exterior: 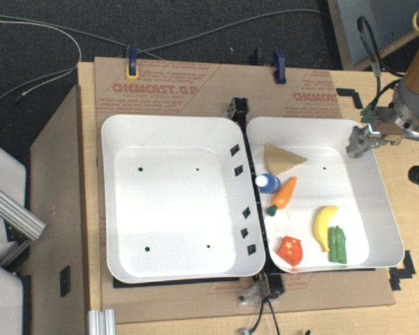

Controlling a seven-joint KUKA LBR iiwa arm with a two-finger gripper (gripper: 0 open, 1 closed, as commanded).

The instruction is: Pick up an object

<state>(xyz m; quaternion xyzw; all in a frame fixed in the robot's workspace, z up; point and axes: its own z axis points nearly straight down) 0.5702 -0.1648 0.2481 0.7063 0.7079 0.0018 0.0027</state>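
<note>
The right bin (377, 208) holds several toy foods. A tan wedge (283, 158) lies near its back left, with a small blue and white piece (267, 183) and an orange carrot (283, 193) just in front of it. A yellow banana (325, 225) and a green vegetable (336, 245) lie side by side near the front right. A red strawberry (290, 250) sits at the front edge. My gripper (361, 142) hangs over the bin's back right corner, away from all the objects, with nothing seen in it.
The left bin (119, 208) sits beside the right one, with a black divider strip (246, 187) between them. Both rest on a cardboard sheet (195, 82) held by clamps. Cables run across the dark floor behind.
</note>
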